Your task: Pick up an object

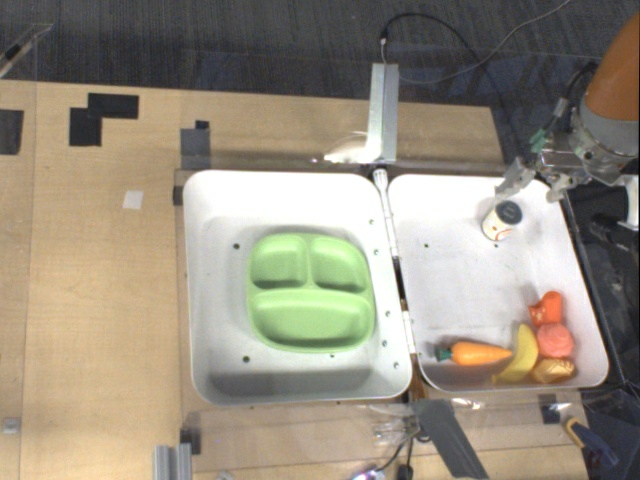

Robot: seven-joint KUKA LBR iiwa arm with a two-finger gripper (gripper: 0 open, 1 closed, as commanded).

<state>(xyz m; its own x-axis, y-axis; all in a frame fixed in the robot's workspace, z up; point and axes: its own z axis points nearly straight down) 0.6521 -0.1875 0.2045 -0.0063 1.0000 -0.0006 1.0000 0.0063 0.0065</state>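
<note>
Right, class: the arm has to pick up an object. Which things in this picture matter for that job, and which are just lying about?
Part of the job:
- tool, above the right bin
- carrot
- banana
- small round white object
- orange and pink toys in the near right corner

Just lying about:
- green divided plate in the left bin
- black cable on the floor

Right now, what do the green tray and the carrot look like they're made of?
Green tray: probably moulded plastic, smooth matte finish, uniform colour, soft rounded compartment edges. Carrot: likely a plastic toy, with even orange colour and a slight sheen; too small to be sure.
</note>
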